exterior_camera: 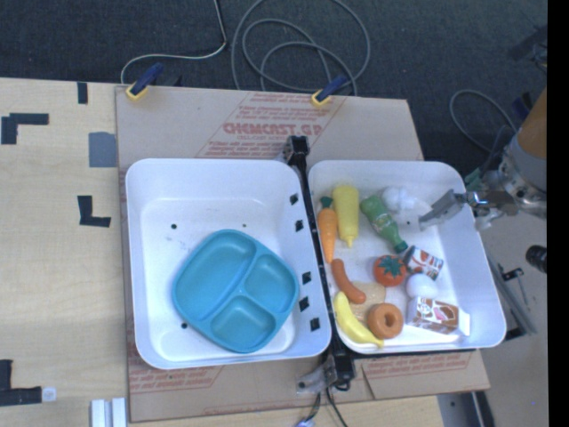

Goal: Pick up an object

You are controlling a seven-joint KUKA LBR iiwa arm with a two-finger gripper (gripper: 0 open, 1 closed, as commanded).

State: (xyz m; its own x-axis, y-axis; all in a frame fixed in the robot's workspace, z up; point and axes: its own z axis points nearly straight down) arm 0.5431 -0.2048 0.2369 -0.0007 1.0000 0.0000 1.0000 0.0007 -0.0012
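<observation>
The right bin [476,265] holds toy food: an orange carrot [327,229], a yellow corn cob [346,212], a green bottle [383,221], a white crumpled item [405,201], a tomato [389,269], a red sausage [348,281], a banana [351,321], a donut [385,319] and two small cartons [436,314]. My gripper [458,206] hangs over this bin's right rim, just right of the white item and the green bottle. Nothing is seen held in it.
The left bin [147,238] holds a blue divided plate [236,289]. A black divider [307,238] runs between the bins. Both sit on a cardboard sheet [258,127] held by clamps, with cables lying on the dark floor behind.
</observation>
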